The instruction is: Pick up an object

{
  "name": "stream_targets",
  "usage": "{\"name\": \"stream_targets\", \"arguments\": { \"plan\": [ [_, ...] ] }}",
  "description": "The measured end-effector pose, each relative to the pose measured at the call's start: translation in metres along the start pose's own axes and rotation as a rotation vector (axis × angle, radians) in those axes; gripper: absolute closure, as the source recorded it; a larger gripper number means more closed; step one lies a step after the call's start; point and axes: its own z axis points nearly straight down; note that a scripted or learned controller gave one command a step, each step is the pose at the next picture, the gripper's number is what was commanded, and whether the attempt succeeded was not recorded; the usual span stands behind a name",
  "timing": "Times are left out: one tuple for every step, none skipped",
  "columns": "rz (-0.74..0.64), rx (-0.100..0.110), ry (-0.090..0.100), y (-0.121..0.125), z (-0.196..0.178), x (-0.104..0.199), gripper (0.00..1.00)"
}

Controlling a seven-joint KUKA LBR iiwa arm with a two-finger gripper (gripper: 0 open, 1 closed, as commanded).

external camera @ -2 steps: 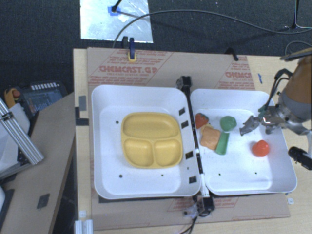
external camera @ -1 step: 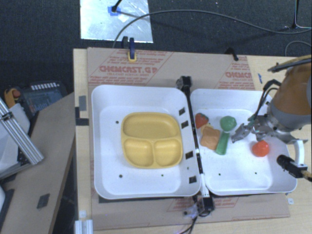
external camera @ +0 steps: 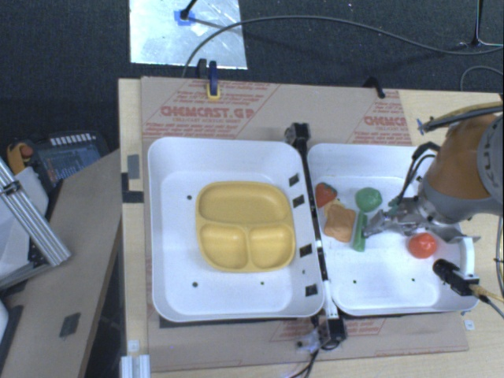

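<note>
Tool (external camera: 379, 220) sat low in the right bin (external camera: 378, 290) beside the green toy (external camera: 364, 211), finger state unclear; it needed to center over the toy, then close squarely.

Pincer (external camera: 376, 224) low beside green toy (external camera: 364, 211).

Dark carpet floor (external camera: 63, 53) lies behind the desk (external camera: 331, 101), a shiny metal plate (external camera: 185, 22) on it.
</note>
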Motion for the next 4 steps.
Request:
{"name": "stream_targets", "arguments": {
  "plan": [
    [-0.001,0.001,0.000,0.000,-0.011,0.000,1.00],
    [-0.004,-0.003,-0.001,0.001,-0.075,0.004,1.00],
    [-0.005,-0.001,-0.001,0.003,-0.124,0.003,1.00],
    [-0.009,0.004,0.002,-0.006,-0.120,0.057,1.00]
  ]
}}
